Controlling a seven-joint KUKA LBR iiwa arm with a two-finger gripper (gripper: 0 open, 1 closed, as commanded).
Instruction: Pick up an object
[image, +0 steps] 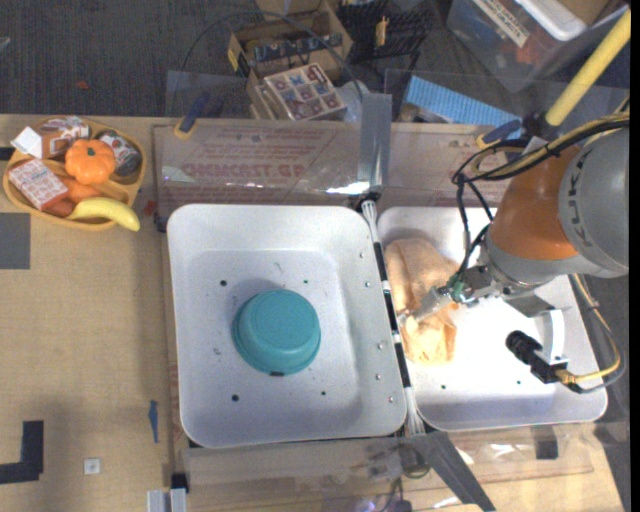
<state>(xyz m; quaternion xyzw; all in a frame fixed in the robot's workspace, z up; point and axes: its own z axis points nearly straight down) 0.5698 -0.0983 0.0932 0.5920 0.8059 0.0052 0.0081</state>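
A teal upturned bowl lies in the middle of the left bin. In the right bin, against its left wall, lie a tan bread-like lump and a yellow-orange piece just below it. My gripper reaches in from the right, low over the seam between these two pieces, touching or nearly touching them. Its fingertips blend into the pale objects, so their gap is unclear. Nothing is visibly lifted.
A yellow dish with a small pumpkin, a banana and small boxes sits on the bench at far left. Clear plastic panels stand behind both bins. The divider between the bins runs close to the gripper's left.
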